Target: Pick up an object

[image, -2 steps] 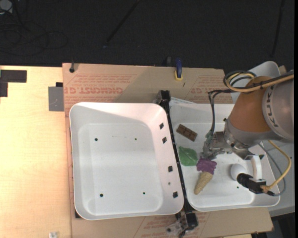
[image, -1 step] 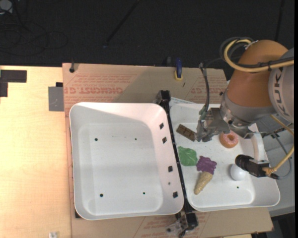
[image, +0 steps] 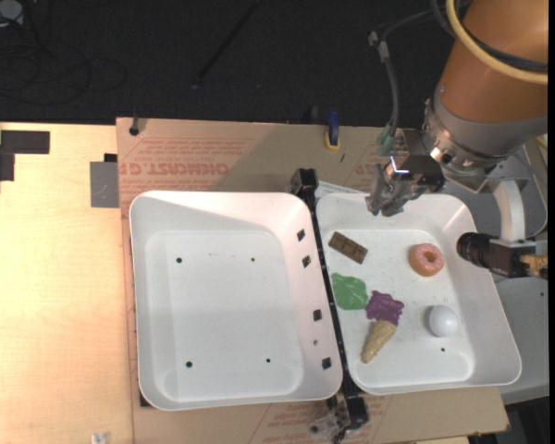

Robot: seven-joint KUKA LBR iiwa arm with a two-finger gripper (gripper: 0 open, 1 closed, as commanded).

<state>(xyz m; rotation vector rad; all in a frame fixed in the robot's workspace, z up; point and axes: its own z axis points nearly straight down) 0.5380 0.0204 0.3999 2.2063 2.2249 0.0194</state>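
Donut (image: 426, 260), pink toy, right bin (image: 481, 359), mid-right, apart from 4 other toys. Likely light, stiff, smooth; grip across outer rim. Gripper (image: 388, 202) above bin's far edge, nothing visibly held; opening can't be judged.

Open floor is offered across the whole left bin (image: 222, 303). In the right bin (image: 481, 340), room is taken up by a chocolate bar (image: 347, 247), a green leaf (image: 350, 291), an ice cream cone (image: 381, 324), a white ball (image: 441, 321) and a pink doughnut (image: 426, 260). Clear floor is left beyond the doughnut, where the gripper (image: 389, 195) hangs.
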